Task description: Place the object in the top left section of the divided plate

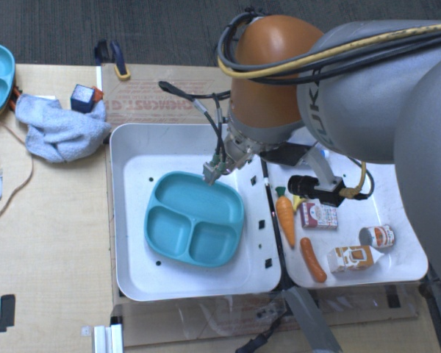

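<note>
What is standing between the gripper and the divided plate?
Nothing visible. The gripper hangs at the upper rim of the teal divided plastic plate, whose sections look bare; the orange carrot lies apart, in the right white bin.

- You see a light wooden bench top (51, 226) filling the left side of the view.
- Beyond its far edge lies dark grey carpet (132, 13).
- A crumpled grey cloth (62, 129) rests on the bench near the back, just beside a small dark cube (82, 97).
- A brown cardboard sheet (162, 98) lies along the bench's far edge.
- The light is even, with soft shadows.
</note>
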Controlling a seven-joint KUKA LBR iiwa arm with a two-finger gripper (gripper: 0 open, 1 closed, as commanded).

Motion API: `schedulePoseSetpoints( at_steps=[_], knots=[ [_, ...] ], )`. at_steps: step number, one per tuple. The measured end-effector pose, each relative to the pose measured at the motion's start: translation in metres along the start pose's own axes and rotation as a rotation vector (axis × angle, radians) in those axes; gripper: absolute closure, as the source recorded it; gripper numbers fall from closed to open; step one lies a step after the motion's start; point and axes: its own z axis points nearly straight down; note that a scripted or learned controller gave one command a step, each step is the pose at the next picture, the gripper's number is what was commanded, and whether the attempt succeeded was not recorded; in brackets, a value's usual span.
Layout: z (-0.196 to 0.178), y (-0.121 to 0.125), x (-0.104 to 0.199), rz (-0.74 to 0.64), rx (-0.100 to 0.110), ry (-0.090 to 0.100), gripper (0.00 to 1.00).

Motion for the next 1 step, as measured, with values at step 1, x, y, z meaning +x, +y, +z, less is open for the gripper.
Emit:
schedulePoseSetpoints(
  at_steps=[1],
  knots=[
    [0.0081,0.0271,0.0013,-0.227,-0.001,0.000,1.00]
  ],
)
